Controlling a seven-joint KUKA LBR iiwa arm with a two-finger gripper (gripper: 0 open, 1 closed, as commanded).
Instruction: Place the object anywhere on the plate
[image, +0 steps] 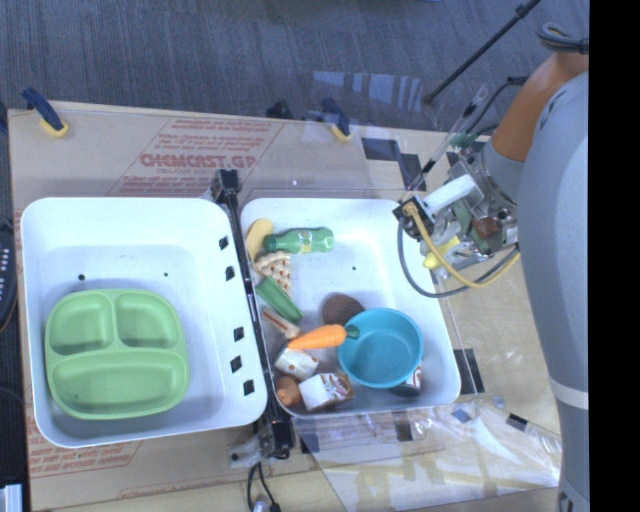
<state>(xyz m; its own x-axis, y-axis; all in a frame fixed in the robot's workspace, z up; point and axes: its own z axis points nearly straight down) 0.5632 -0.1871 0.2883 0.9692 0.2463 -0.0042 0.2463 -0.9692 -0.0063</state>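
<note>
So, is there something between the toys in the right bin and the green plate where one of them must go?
Yes. The plate lies in the left bin, and the toys, such as the carrot, lie in the right bin. The two bin walls and the black divider between them stand across the path, so an object must be lifted over.

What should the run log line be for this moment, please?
arm: above right bin's right edge | gripper: nothing seen held | plate: left bin, no object | carrot: right bin
</note>
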